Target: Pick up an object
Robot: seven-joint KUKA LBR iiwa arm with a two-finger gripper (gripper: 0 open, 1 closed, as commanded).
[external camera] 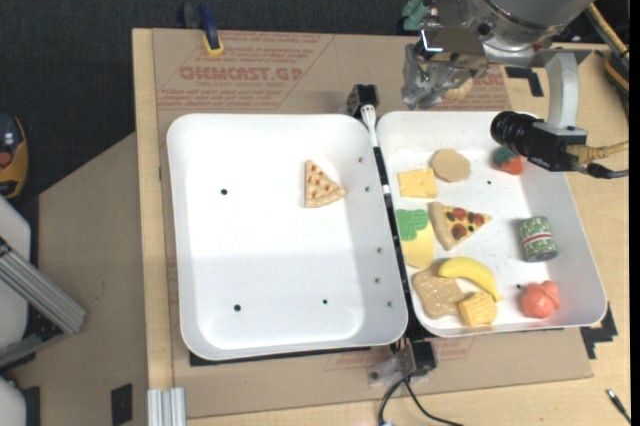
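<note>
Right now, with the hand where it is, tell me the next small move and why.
Probably bring the hand toward the camera and down over the right bin. It hangs above that bin's far edge, over the cardboard, not above any item. The round tan cookie and the yellow cheese square lie nearest to it, and the cookie sits fairly apart from its neighbours, so it looks like the easier target.

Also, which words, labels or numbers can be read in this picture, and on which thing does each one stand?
"CHEMCAST GP", red print, on the brown board behind the bins; smaller red lines under it are too blurred to read.
The green can in the right bin has a label, too small to read.
</note>
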